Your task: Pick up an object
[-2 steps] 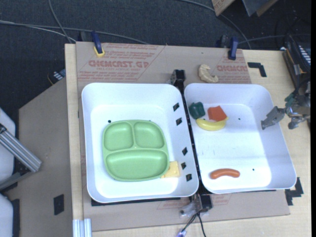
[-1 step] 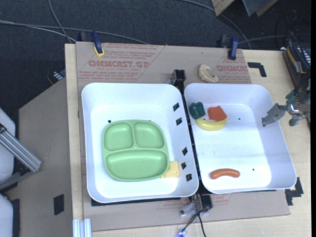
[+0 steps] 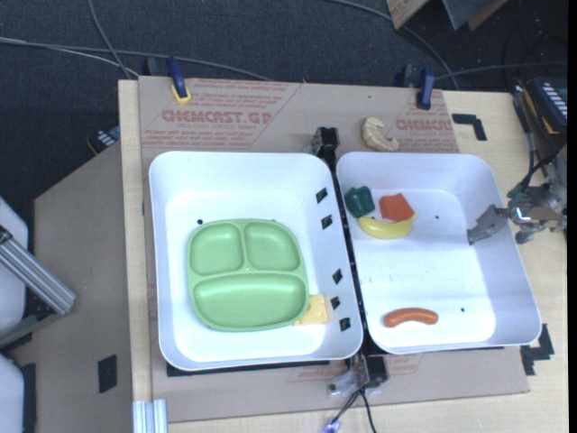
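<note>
You see the gripper (image 3: 491, 225) at the right bin's (image 3: 505, 287) right rim | fingers: state unclear, you cannot tell | banana (image 3: 386, 228), sausage (image 3: 411, 317) lie apart, untouched

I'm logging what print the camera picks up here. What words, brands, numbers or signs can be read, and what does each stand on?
"CHEMCAST GP", red print, on the brown sheet behind the left bin; the last letters are faint.
The smaller red line above it is too blurred to read.
Red print near the blue clamp behind the right bin is partly hidden and unreadable.
</note>
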You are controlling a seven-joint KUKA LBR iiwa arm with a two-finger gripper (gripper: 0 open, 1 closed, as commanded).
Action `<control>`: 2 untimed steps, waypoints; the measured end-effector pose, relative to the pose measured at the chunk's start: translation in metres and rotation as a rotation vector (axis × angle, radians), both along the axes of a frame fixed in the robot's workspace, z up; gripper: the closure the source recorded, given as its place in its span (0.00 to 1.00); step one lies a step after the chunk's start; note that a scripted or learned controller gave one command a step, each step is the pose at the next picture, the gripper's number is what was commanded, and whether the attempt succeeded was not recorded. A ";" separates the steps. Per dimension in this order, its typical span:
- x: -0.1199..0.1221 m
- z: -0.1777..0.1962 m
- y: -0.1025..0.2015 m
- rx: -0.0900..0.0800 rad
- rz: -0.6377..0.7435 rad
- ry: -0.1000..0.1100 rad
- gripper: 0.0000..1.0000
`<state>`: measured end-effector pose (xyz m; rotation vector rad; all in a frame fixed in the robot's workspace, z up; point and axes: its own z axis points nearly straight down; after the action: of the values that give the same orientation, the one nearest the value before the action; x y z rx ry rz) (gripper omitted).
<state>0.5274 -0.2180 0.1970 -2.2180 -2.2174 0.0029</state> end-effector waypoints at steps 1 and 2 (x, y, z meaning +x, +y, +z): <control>-0.004 -0.060 0.008 0.002 0.001 0.002 0.00; -0.005 -0.113 0.009 0.001 0.001 0.001 0.00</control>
<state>0.5228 -0.2092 0.0840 -2.2164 -2.2175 0.0025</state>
